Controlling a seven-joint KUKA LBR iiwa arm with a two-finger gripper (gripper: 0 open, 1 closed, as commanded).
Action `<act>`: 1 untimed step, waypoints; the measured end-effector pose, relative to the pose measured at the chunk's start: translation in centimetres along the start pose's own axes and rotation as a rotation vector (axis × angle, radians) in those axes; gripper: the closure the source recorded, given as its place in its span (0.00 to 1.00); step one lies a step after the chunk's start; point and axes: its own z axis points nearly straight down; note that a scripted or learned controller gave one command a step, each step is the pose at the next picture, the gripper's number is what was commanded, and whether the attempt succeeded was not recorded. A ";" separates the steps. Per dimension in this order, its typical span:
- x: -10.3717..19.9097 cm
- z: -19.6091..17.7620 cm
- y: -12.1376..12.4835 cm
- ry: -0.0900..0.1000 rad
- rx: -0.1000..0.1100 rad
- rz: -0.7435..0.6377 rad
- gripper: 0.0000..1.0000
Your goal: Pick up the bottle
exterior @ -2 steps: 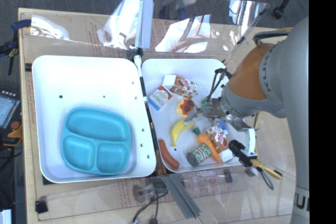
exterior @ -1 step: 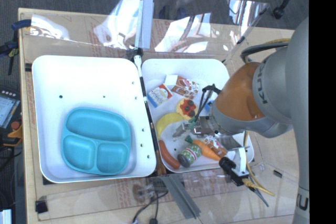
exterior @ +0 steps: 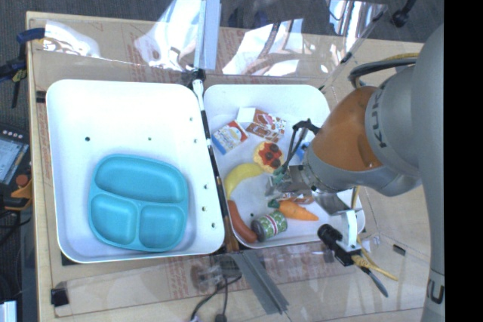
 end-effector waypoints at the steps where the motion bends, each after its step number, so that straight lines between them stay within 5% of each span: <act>1: 0.0 0.0 0.0 0.000 0.000 0.000 0.00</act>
